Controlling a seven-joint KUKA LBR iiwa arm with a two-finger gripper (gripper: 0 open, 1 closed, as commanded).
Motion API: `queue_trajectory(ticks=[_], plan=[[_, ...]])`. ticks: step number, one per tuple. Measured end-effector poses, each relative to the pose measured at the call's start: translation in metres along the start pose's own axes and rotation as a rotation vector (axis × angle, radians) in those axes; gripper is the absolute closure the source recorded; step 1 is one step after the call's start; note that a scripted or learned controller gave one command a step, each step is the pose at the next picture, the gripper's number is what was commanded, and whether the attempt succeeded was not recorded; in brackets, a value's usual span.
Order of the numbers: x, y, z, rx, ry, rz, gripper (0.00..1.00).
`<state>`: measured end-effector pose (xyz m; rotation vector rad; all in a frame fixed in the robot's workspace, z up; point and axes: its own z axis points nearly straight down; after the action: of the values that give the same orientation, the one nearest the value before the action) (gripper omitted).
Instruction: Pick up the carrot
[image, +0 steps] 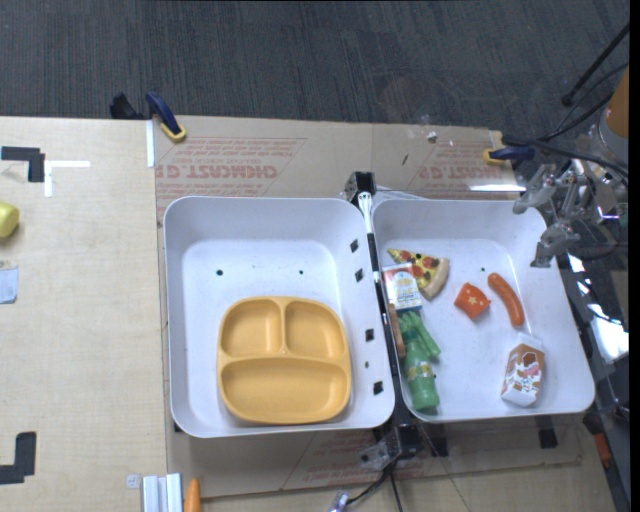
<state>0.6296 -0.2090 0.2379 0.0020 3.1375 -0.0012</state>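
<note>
Left bin (190, 330) carries the yellow divided plate (285, 359) near its front edge. In the right bin (560, 395), pizza slice (424, 270) and green bottle (420, 370) sit by the left wall; the carrot (505, 299) lies toward the right wall. My gripper (556, 215) hovers over the back right corner; whether it's spread or closed, I can't tell.

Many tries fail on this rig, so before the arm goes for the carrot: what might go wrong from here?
1. The carrot lies right beside the red pepper piece, so the end effector might nudge or grab that instead.
2. The carrot is slim and lies flat on the bin floor, so it may slip out.
</note>
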Motion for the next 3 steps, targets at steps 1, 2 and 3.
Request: queue_trajectory(ticks=[1,2,3], plan=[[0.083,0.106,0.014,-0.001,0.002,0.036,0.0],[0.119,0.179,0.045,-0.002,0.002,-0.113,0.0],[0.107,0.091,0.141,0.0,0.002,0.16,0.0]])
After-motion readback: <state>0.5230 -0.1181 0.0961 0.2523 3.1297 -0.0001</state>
